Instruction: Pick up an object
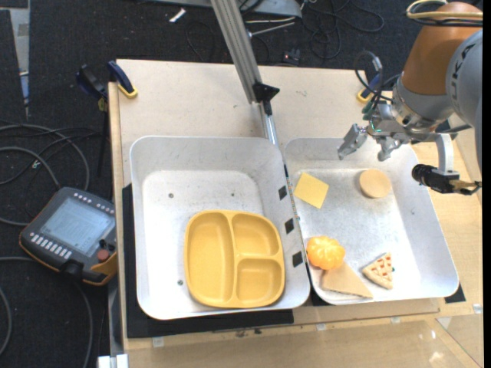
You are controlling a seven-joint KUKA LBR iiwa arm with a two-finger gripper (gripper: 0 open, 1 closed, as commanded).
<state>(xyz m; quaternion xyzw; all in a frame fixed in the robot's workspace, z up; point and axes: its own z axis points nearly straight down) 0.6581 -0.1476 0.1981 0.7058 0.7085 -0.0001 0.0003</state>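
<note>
Where cables (46, 156) sprawl, bench (192, 102) stands.

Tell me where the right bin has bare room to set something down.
The right bin's middle is bare, between the cheese slice, the round cookie and the pizza slice. Its near-left corner is crowded: orange touching a flat wedge.

A single fixed camera looks down at a slant from above the front of the bench (199, 90), far enough back to take in both white bins, the left bin (146, 205) and the right bin (430, 228), side by side. The arm (441, 52) enters from the right; cable-strewn dark floor (54, 144) borders the top and left.
</note>
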